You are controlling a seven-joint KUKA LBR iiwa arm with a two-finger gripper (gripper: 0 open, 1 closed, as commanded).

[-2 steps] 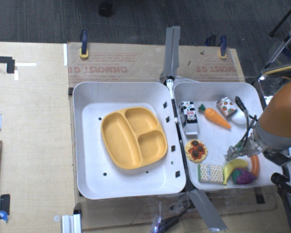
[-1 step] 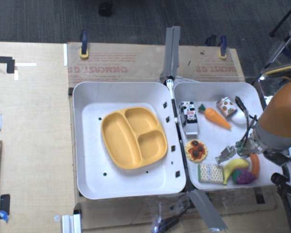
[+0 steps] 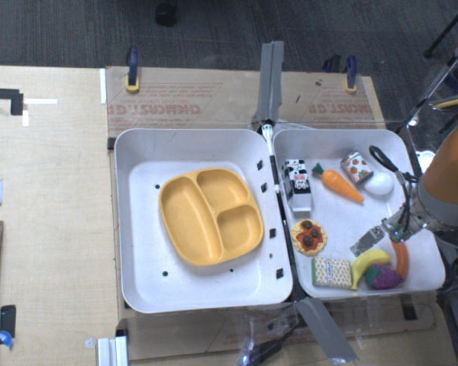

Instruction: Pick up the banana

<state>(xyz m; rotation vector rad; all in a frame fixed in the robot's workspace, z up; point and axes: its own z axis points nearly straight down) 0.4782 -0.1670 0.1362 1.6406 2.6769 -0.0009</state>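
Nearest the lens, along the front wall of the right-hand shallow white bin (image 3: 420, 287), lies the curved yellow plastic banana (image 3: 367, 264), just below and slightly left of the two-finger gripper (image 3: 375, 238). Whether the gripper's fingers are spread or closed cannot be told, and nothing shows between them. A purple bunch of toy grapes (image 3: 383, 278) touches the banana on the arm's side, with a small orange-red sausage-shaped toy (image 3: 401, 258) beside it under the wrist. Left of the banana sits a pale patterned cracker packet (image 3: 332, 272), then a round toy pizza (image 3: 309, 236). Beyond the gripper lie an orange toy carrot (image 3: 342, 185) and a white egg-shaped ball (image 3: 379, 183). Far left, the other bin (image 3: 133, 227) holds a yellow three-compartment plate (image 3: 211, 216).
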